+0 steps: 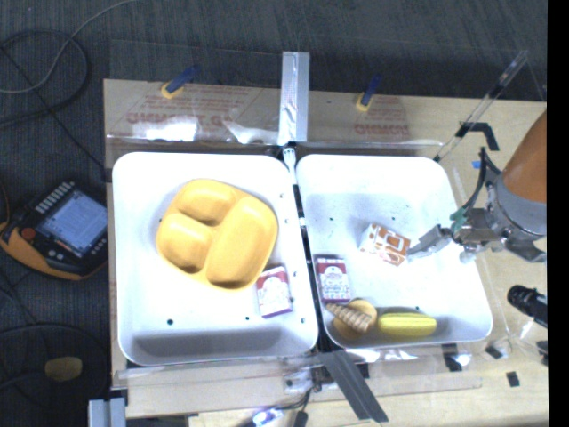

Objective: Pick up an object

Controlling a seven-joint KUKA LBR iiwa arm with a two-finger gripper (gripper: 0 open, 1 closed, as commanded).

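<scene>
The thing nearest your reach is the small orange-and-white box (385, 244), lying in the middle of the right bin (373, 172). It sits tilted, its long side running from upper left down to lower right in the camera view, with bare white floor all round it.

Your gripper (425, 241) hangs just to the right of that box, at about the same height in the frame, its tip pointing left toward it. The tip looks close to the box's right end, perhaps touching, but you cannot tell from this slanted view whether it is at floor level or above it. You also cannot tell whether the fingers are spread or pressed together; nothing can be seen between them, so do not count the box as held.

The coming move turns on that gap: the box lies to the left of the tip, so you likely need a short shift left and a close across its short side.

Further out, along the bin's near wall, lie a red-and-white carton (332, 279), a brown round piece (353, 315) and a yellow banana-shaped thing (407, 325), the last two touching. All are well clear of the box.

In the left bin (133, 238) rest a big yellow lumpy shape (218, 231) and another small red-and-white carton (274, 292), both far from your arm.
</scene>
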